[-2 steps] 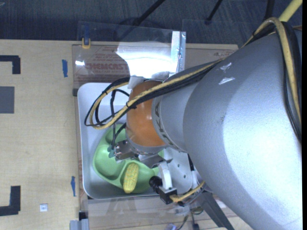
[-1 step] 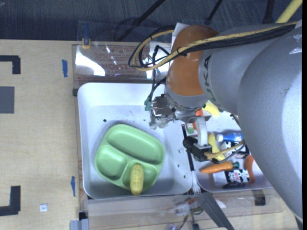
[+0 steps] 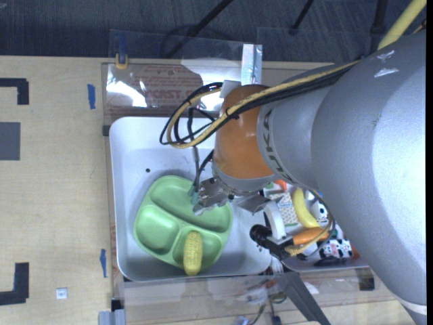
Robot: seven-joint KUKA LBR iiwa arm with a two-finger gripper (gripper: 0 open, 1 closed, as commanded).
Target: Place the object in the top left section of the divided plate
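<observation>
Hanging over the green divided plate [image 3: 162, 223], the claw [image 3: 203, 198] sits at the plate's upper right section; how far it is open cannot be told. One yellow corn cob [image 3: 193, 252] lies in the plate's lower section, below and just left of the claw, apart from it. One plate rests in the left white bin [image 3: 128, 154]; several toys [image 3: 306, 225] crowd the other bin.

no readable text, labels or numbers anywhere

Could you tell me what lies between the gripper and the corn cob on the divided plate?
In the camera view, only bare green plate lies between the gripper and the corn cob: a raised divider ridge and part of a compartment floor.
</observation>
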